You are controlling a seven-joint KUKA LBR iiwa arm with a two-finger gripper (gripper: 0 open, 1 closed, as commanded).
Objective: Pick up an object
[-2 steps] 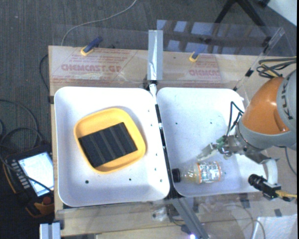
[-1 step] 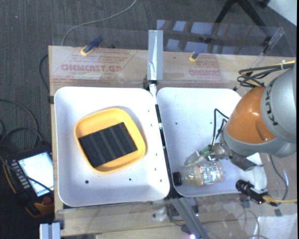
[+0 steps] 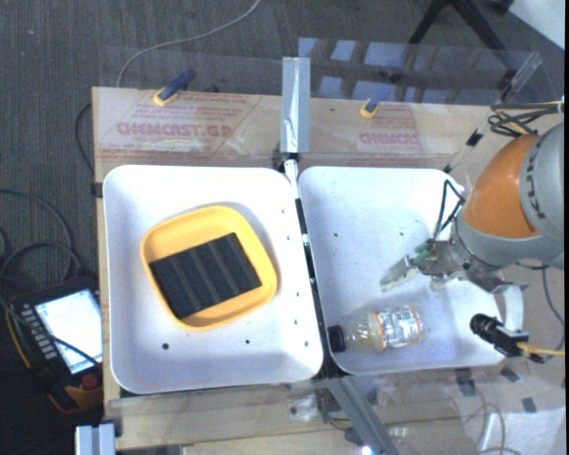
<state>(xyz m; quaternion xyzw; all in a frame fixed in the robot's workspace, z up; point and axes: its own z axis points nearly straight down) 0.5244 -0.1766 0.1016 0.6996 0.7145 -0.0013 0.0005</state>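
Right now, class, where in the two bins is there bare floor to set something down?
Free: right bin's back half, behind the plastic bottle; left bin's front strip, below the yellow tray. Crowded: right bin's front, around the bottle and end effector.

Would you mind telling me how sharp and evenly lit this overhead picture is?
In the camera view, lighting is soft and even; the white bins look bright but keep detail. The yellow tray and bottle are fairly sharp; the hand is small and slightly blurred; pale reflections streak the clear sheet behind.
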